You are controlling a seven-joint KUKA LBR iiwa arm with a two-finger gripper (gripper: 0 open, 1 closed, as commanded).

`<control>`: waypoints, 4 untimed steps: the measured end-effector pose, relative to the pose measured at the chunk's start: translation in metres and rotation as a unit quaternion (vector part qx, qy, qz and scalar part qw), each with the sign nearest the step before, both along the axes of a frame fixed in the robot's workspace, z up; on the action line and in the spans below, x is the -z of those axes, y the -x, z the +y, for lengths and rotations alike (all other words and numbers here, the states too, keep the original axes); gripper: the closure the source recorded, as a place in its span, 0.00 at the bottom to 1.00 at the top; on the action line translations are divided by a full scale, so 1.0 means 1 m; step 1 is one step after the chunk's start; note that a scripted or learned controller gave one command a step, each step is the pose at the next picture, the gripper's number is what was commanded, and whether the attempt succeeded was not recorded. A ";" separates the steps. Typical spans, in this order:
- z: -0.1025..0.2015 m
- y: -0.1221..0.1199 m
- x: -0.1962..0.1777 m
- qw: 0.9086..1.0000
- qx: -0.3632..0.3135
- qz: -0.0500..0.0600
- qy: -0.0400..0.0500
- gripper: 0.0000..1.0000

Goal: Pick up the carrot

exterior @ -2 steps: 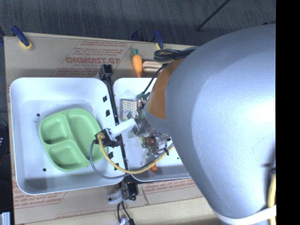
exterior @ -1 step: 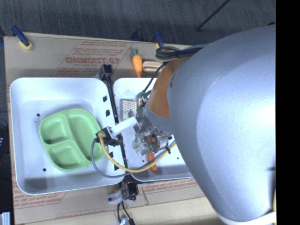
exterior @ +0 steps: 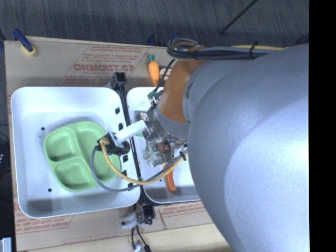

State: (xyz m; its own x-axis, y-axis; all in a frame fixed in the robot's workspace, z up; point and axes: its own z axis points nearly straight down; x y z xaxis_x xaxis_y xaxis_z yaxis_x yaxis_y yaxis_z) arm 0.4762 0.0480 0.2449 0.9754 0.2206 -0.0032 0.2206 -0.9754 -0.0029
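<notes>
The pincer (exterior: 157,154) sits low at frame centre, its state hidden. The carrot (exterior: 170,183) lies just below it; approach should align along its length.

Colours on the bench: white, green, orange, grey.

White bins (exterior: 21,140); pale green divided tray (exterior: 73,154); orange carrot (exterior: 153,72), green top; second orange piece (exterior: 171,183); grey arm (exterior: 252,140), orange band (exterior: 176,93); yellow cable (exterior: 118,169); tan cardboard (exterior: 79,62), red print.
</notes>
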 end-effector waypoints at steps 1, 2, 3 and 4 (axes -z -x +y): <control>0.092 -0.039 0.030 1.000 -0.004 0.000 0.000 1.00; 0.040 -0.164 -0.017 0.996 -0.091 0.000 0.000 1.00; 0.041 -0.164 -0.017 0.996 -0.092 0.001 -0.001 0.00; 0.048 -0.129 0.016 1.000 0.008 0.001 0.001 0.00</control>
